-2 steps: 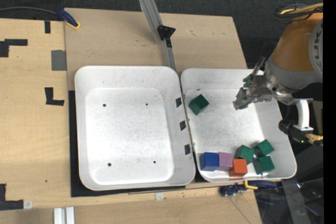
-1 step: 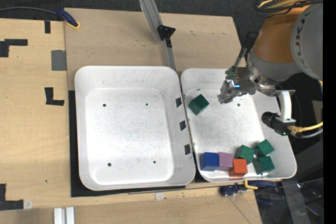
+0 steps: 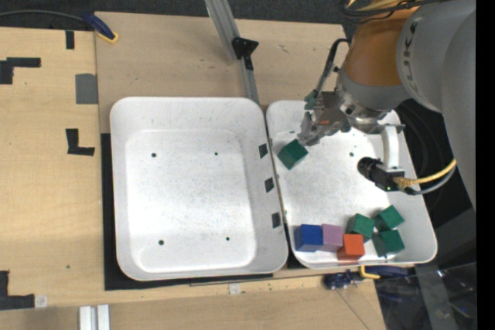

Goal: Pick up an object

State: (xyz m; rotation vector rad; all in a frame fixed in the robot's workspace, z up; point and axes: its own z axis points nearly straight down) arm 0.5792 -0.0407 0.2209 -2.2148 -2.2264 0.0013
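- Nearest, at the right bin's [image 3: 421, 232] front edge: a cluster of blocks, touching or just beside one another. Blue block [image 3: 309, 236], purple block [image 3: 332, 236], orange block [image 3: 353, 245], three green blocks [image 3: 379, 229]. None of these grasped.
- Left bin [image 3: 124, 166]: white, on the desk [image 3: 46, 189], beside the right bin.
- Mid right bin, near its left wall: a lone green cube [image 3: 292, 154], tilted, at the tips of the fingers [image 3: 308, 137].
- Gripper [image 3: 313, 131]: just above the cube; fingers look closed on its upper corner, though the contact is small and hard to confirm.
- Arm [image 3: 387, 50]: orange band above the wrist, reaching from the right.
- Status: grasp apparently made; the cube seems barely raised. A clear lift is left.
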